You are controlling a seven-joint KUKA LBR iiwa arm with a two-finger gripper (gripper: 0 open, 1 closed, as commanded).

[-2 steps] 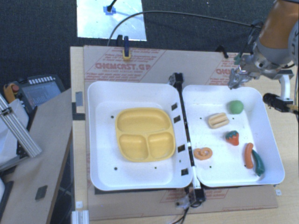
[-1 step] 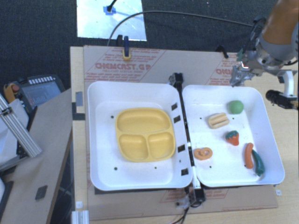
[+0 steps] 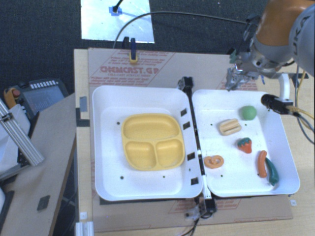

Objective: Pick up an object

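One gripper (image 3: 235, 80) at the upper right of the frame, hanging over the far rim of the right bin (image 3: 281, 146), just above its upper left corner; spread or pressed together, cannot tell (too small and dark against the bench). Nothing seen held. Behind it, grey arm (image 3: 288, 28) with orange band, reaching in from the upper right corner.

Below the gripper, on the white floor of the right bin, all well apart from it:
- one green ball (image 3: 248, 112), nearest, toward the upper right
- one tan bun-like piece (image 3: 230, 127), just left of and below the ball
- one red strawberry (image 3: 244, 144), at mid bin
- one orange ring-shaped piece (image 3: 213, 162), near the lower left corner
- one orange carrot-like piece (image 3: 262, 163) at the lower right, with a dark green piece (image 3: 272, 174) touching its lower end (one thing or two, cannot tell)

Further left, across the black-clipped divider: one more white bin (image 3: 108, 178), holding one yellow plate (image 3: 150, 141) with three compartments, lying flat at its middle.

Under both bins, tan board (image 3: 147, 68) with red lettering, on a pale bench. One yellow-tipped clamp (image 3: 133, 50) at the board's far edge. Beyond, dark carpet and one shiny metal sheet (image 3: 98, 18) at upper centre. At the left edge, one control pendant (image 3: 43, 98).
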